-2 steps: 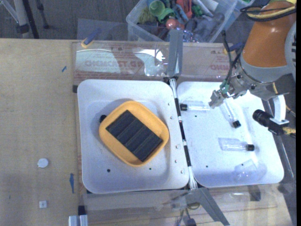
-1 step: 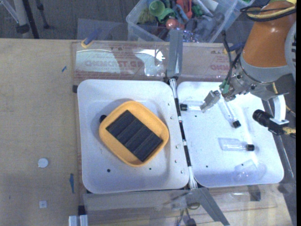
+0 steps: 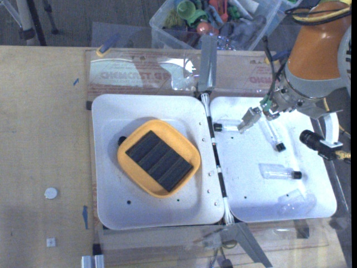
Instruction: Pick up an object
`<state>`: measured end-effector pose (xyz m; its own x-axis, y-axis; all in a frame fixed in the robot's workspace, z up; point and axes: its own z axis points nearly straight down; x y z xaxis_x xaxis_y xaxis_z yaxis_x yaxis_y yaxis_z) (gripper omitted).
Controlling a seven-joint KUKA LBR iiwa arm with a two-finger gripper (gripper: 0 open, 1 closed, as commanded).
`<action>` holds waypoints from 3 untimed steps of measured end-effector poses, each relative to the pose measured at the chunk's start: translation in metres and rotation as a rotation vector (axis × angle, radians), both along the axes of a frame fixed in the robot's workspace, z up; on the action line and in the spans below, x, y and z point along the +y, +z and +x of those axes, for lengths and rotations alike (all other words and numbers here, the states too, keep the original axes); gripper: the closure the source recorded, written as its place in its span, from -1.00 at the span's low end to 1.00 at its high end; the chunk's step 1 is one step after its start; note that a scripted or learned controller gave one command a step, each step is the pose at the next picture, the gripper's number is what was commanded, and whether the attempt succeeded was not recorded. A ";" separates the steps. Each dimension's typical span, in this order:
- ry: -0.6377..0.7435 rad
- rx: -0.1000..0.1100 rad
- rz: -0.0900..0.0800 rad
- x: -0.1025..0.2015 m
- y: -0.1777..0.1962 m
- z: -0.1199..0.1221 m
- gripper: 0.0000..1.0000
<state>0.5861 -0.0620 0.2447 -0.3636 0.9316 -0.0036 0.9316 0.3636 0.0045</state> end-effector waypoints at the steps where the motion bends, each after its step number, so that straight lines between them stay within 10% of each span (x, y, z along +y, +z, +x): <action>1: 0.000 0.000 0.000 0.000 0.000 0.000 -1.00; 3: 0.000 0.000 0.000 0.000 0.000 0.000 -1.00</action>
